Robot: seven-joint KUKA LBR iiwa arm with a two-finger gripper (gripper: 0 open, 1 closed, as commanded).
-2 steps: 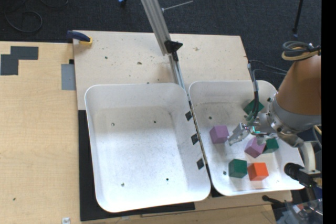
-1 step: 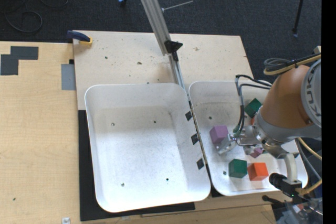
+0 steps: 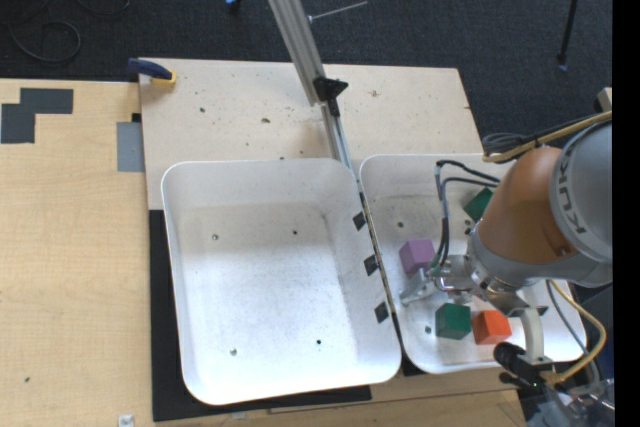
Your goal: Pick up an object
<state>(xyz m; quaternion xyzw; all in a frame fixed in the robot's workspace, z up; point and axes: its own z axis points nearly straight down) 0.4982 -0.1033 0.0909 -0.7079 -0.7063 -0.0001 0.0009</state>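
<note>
My gripper is low in the right bin, under the orange wrist band of the arm. A purple block lies just above and left of it, close to or touching it. Just below the gripper on the bin floor sit a dark green block and, to its right, an orange block. Another green piece peeks out behind the arm at the back of the bin. I see nothing gripped.
The left bin adjoins the right one, with black clips along the shared rim. A slanted aluminium pole ends at the bins' back junction. A blue and yellow clamp lies on the board's far left corner.
</note>
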